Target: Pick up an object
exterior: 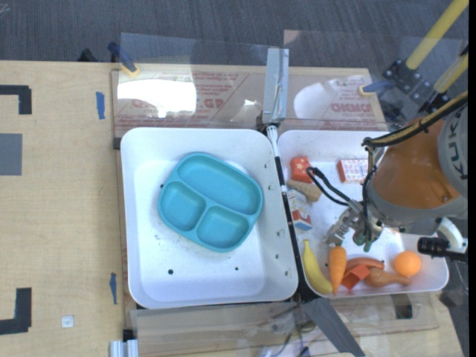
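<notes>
My gripper (351,235) hangs over the front half of the right bin (327,143), open, with bare white floor showing between its two fingers and nothing held. Just below it lies a carrot (337,268), its top close to the fingertips. A banana (315,268) lies left of the carrot against the bin's left wall. To the right are red-orange pepper pieces (366,271) and an orange ball (407,264). Farther back are a red item (300,168), a red-and-white packet (352,170), a brownish item (306,192) and a small carton (301,216).
The left bin (141,199) holds a blue divided plate (211,201). A metal divider (275,95) stands behind the two bins. A black cable (335,192) runs from the arm across the right bin. The arm's orange band (416,173) covers the bin's right side.
</notes>
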`<move>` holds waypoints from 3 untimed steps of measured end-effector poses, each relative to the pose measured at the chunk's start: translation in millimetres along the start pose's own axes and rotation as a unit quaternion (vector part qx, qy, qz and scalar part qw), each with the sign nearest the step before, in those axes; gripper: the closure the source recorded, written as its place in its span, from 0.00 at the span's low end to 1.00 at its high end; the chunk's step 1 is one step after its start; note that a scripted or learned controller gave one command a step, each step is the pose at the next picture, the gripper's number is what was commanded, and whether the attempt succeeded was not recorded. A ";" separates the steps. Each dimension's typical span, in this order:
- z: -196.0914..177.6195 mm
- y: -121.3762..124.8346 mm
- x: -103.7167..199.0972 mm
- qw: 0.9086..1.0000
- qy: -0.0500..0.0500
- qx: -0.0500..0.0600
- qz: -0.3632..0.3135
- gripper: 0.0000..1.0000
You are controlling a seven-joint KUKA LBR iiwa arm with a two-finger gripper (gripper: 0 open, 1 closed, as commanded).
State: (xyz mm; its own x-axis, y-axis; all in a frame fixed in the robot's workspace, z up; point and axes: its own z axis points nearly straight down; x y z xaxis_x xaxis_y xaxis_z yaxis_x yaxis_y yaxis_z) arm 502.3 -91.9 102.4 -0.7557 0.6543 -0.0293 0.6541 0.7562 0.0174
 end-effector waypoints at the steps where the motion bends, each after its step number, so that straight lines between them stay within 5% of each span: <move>1: 0.8 -0.4 0.6 1.000 0.001 0.001 0.000 0.00; 2: 11.8 -13.8 11.1 1.000 0.008 0.004 0.028 0.00; 3: 15.0 10.3 -52.6 0.996 0.008 0.007 0.088 0.00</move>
State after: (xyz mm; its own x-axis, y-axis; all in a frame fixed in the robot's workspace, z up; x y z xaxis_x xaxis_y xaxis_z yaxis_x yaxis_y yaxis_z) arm 549.3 -118.6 89.1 -0.6302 0.7764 -0.0111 0.7763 0.6303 0.0072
